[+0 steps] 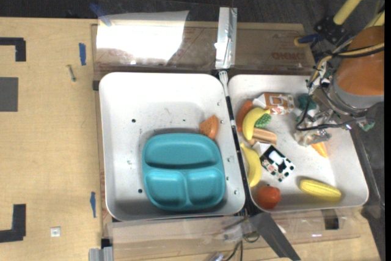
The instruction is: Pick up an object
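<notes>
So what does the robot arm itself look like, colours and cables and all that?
The arm enters from the right of the camera view: a bulky grey body with a broad orange band above the wrist. Thin cables, dark and yellowish, loop around it. The gripper below is a small cluster of grey and metallic parts, too cluttered to make out in detail.

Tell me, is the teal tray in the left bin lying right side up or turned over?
Right side up. The teal tray shows its hollow compartments facing the camera, and it lies flat on the left bin's floor.
</notes>
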You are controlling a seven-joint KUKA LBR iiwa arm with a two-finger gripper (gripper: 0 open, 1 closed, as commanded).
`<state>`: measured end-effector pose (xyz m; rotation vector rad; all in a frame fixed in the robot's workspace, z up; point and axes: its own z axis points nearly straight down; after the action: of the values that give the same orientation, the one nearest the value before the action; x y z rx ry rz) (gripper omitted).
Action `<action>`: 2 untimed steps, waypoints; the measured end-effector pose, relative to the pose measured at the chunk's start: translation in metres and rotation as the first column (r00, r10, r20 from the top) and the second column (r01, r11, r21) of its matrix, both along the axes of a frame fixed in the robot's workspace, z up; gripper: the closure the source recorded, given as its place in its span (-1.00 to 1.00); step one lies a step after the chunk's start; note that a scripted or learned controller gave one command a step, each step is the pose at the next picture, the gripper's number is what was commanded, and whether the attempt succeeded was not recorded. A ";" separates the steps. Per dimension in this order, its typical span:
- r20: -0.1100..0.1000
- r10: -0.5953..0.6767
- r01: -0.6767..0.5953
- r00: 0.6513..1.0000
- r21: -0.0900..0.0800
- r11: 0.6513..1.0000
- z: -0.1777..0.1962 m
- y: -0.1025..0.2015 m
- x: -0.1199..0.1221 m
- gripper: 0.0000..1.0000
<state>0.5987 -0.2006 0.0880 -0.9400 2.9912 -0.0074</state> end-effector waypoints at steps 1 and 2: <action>0.000 -0.057 0.057 0.998 0.001 0.998 0.000 -0.024 -0.042 -1.00; 0.004 -0.199 0.199 0.980 0.003 0.980 0.000 0.003 -0.028 -1.00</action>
<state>0.5703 -0.1976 0.0884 -0.6352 3.0661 -0.0062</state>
